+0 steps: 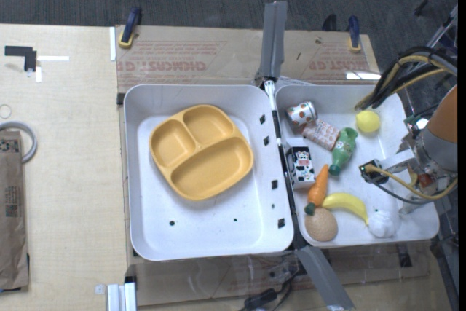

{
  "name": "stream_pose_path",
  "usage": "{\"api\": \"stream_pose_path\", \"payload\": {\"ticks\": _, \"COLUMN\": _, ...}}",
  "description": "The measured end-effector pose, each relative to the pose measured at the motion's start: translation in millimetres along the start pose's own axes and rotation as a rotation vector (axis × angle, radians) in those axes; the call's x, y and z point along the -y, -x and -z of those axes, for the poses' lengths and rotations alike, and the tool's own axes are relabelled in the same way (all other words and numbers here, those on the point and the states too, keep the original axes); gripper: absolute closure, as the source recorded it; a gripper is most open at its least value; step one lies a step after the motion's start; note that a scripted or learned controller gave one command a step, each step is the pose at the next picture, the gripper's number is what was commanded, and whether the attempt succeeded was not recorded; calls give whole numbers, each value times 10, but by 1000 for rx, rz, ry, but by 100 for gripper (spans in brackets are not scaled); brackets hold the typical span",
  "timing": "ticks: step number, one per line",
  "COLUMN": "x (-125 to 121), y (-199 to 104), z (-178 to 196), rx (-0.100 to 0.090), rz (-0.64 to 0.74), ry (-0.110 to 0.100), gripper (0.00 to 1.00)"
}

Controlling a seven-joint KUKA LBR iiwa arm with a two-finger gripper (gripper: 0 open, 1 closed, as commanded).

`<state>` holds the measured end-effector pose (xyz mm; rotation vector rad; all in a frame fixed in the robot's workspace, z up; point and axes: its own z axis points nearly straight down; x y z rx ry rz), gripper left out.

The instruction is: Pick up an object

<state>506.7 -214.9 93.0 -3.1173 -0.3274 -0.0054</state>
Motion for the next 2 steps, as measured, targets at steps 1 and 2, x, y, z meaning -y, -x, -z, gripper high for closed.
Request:
{"api": "stream_pose_path", "payload": {"ticks": 1, "x": -128, "y": -291, "z": 833, "rx": 8, "rz": -6, "ry": 6, "gripper": 0}}
{"api": "stream_pose_path", "payload": {"ticks": 2, "x": 433, "y": 223, "z": 8, "rx": 10, "rz": 132, "ry": 4, "gripper": 0}}
